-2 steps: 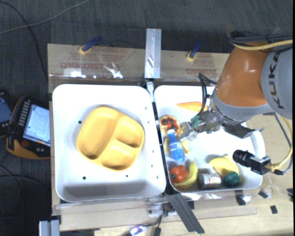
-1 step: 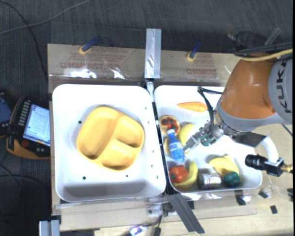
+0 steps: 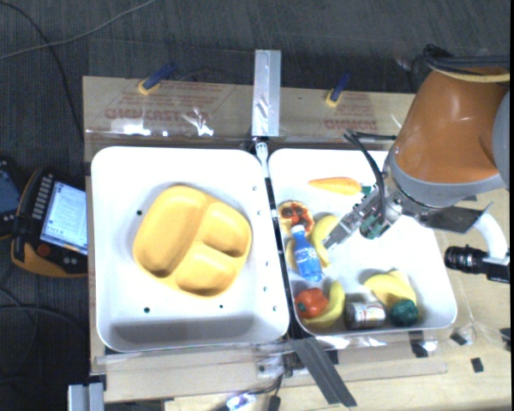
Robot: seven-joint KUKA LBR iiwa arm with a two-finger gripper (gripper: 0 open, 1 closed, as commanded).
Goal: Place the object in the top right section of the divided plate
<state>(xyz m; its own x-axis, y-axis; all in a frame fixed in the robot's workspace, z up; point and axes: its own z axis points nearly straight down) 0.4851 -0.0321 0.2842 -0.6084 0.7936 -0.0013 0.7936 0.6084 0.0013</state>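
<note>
Grey-and-orange arm (image 3: 450, 135) looms over the right bin (image 3: 437, 255), its bulk hiding part of it. Two white bins sit on a tabletop (image 3: 231, 110) above dark carpet (image 3: 111, 15). Whether the jaws of the gripper (image 3: 351, 223) are clenched cannot be told.

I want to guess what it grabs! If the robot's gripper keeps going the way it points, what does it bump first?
Probably the yellow lemon-like toy just past the gripper, which points down-left. The blue bottle lies beyond. Depth is hard to judge.

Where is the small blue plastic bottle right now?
The small blue plastic bottle lies in the right white bin, near its left wall, just left of the gripper and above a red tomato.
</note>
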